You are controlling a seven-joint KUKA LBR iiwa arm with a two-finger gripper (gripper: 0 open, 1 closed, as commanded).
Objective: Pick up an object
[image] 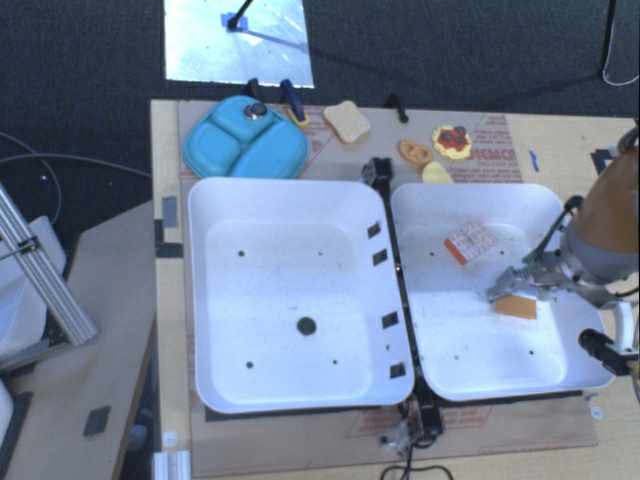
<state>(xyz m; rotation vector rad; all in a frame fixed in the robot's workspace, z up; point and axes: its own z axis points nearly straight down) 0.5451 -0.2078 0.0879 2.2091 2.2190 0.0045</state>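
In the right bin point(540, 368), an orange wedge-shaped block point(516, 308) lies on the floor near the right wall. A red and white packet point(469, 242) lies further back, near the bin's middle. My gripper point(506, 289) is low in this bin, right at the orange block's upper left edge, and seems to touch it. The grey arm with its orange band point(612, 218) reaches in from the right and hides the bin's right rim. Nothing is visibly lifted.
The left bin point(230, 268) has a small dark spot point(306, 325) on its floor. Behind the bins lie a blue divided plate point(245, 140), a toast slice point(347, 121), a pretzel point(414, 151), a round red-topped toy point(452, 141) and a yellow piece point(436, 173).
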